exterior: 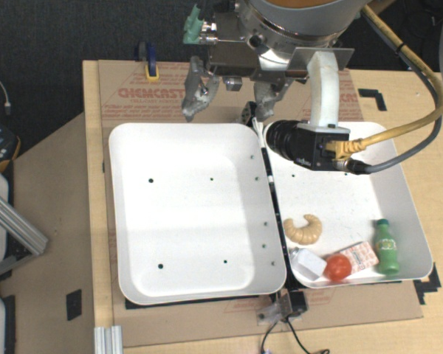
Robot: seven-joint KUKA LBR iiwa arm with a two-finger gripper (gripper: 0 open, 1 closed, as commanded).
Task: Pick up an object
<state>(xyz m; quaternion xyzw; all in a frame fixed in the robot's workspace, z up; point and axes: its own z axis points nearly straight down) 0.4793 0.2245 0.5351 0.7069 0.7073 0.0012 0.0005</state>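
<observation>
Camera view: the gripper (225, 98) hangs above the far rim of the left bin (133, 198), fingers spread apart with nothing between them. All candidate objects lie in the right bin (410, 205), at its near end: a croissant (303, 229), a red tomato (338, 267), a white packet (360, 256) and a green bottle (386, 246). They sit well apart from the gripper, toward the viewer and to the view's right. The croissant is nearest, its long axis crosswise. The arm's black camera housing (303, 144) overhangs the right bin's far part, hiding it.
</observation>
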